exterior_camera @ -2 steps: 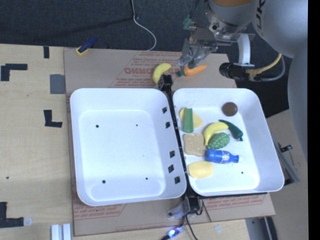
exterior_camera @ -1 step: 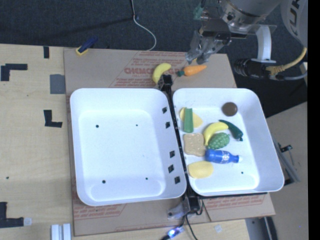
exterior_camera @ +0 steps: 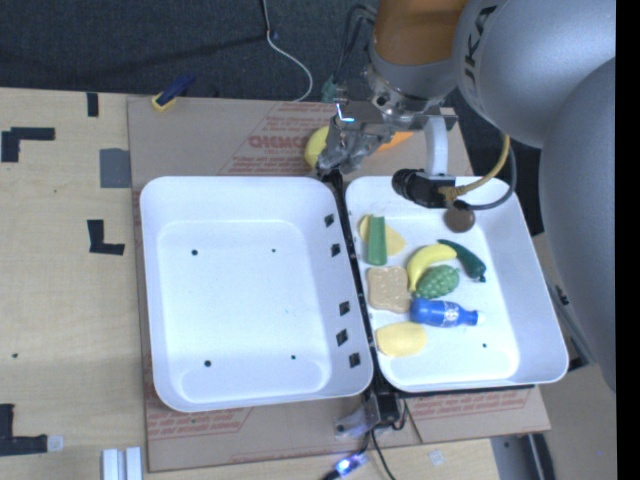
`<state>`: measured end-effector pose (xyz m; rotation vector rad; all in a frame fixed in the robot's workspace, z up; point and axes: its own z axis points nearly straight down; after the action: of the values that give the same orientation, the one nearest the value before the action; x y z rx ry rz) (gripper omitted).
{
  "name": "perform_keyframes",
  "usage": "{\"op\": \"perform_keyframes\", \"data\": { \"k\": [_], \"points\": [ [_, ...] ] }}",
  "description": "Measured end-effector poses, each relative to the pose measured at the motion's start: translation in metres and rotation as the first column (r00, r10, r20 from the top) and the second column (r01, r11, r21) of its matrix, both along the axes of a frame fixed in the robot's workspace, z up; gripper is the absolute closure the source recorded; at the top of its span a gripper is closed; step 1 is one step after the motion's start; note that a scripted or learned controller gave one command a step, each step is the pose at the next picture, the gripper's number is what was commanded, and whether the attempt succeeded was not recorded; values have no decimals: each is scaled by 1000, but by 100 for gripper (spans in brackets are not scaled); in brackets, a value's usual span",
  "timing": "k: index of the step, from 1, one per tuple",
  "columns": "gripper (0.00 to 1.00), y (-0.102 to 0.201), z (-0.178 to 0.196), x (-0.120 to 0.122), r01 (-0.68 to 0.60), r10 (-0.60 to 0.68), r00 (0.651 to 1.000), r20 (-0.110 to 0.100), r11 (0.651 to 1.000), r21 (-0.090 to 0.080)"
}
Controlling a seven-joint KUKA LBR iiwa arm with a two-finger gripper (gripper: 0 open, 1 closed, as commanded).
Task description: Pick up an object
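The gripper is being held over the top end of the divider between the bins, and its grasp cannot be told. A yellow lemon-like object is lying just beside it outside the bins, so a closure here risks catching the rim. The green toy slab, toy banana and blue bottle are being left farther below in the right bin.

blue-yellow tool on cardboard sheet; white cable beyond it.

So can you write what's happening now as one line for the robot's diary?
gripper: above bins' far edge | holding: unclear | toys: right bin | left bin: untouched
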<state>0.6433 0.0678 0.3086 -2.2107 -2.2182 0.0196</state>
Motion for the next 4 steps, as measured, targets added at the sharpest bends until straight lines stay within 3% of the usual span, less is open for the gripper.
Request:
{"op": "perform_keyframes", "data": {
  "k": [1, 2, 3, 4],
  "points": [
    [100, -35, -24, -52, 6, -6, 1000, 8, 1000, 0],
    [100, 48, 9, -89, -8, 8, 1000, 16, 1000, 5],
    [100, 166, 10, -128, -13, 13, 1000, 13, 1000, 5],
    [100, 167, 90, -160, -3, 3, 1000, 20, 1000, 6]
  ]
}}
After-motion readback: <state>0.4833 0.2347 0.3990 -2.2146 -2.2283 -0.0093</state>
